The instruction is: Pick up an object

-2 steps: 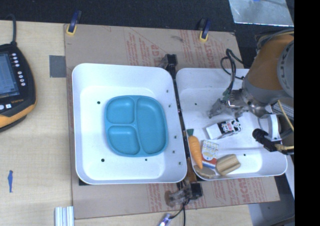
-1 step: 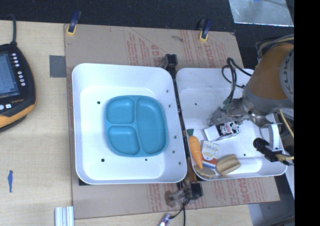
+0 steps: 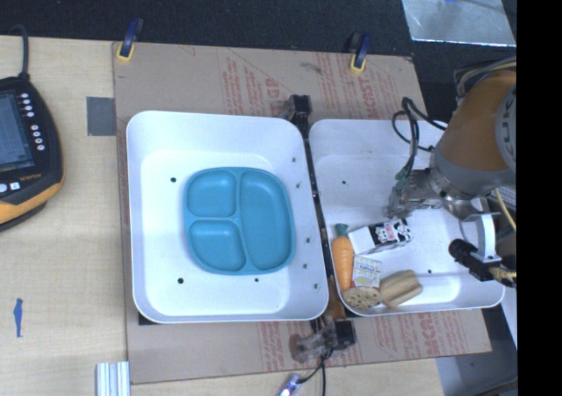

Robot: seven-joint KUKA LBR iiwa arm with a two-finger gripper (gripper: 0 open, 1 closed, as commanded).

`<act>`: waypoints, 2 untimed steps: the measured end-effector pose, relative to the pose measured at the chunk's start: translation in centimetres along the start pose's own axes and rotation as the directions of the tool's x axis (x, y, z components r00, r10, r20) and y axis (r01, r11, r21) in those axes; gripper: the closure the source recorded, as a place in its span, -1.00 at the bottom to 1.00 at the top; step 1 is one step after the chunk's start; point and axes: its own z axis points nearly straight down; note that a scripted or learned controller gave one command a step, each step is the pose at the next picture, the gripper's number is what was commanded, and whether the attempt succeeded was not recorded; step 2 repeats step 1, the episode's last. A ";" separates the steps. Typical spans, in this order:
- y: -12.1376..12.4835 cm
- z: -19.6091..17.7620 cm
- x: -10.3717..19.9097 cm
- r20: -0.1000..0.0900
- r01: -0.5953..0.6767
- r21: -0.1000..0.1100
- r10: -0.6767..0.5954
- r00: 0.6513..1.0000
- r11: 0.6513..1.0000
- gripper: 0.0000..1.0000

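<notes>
Reaching for: the small black-and-white carton [image 3: 390,234], the likeliest thing to pick, I judge, since it lies closest to the gripper [image 3: 405,201].
Carton place: in the right bin [image 3: 351,150], toward its near side; its long axis runs left-right with a slight tilt up to the right.
Key relation: the carton sits just below and slightly left of the gripper, close by but apart from it as far as I can tell.
Gripper state: cannot tell how wide it stands; nothing is seen held in it.
Coming move: a short drop toward the carton, across its narrow side, would seem to suit.
Carton's neighbours: left of it an orange carrot [image 3: 342,261], lying upright along the bin's left wall; below it a small packet [image 3: 366,270], a round cracker [image 3: 359,298] and a tan bread-like piece [image 3: 399,287].
Further left of the carton: the left bin [image 3: 158,210], holding a blue divided plate [image 3: 238,219].
Under both bins: the counter [image 3: 70,298].
</notes>
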 end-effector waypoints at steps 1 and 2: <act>0.0 0.0 0.0 0.001 0.001 0.000 -0.001 1.000 1.000 -1.00; 0.0 0.0 0.0 0.001 0.001 0.000 -0.001 1.000 1.000 -1.00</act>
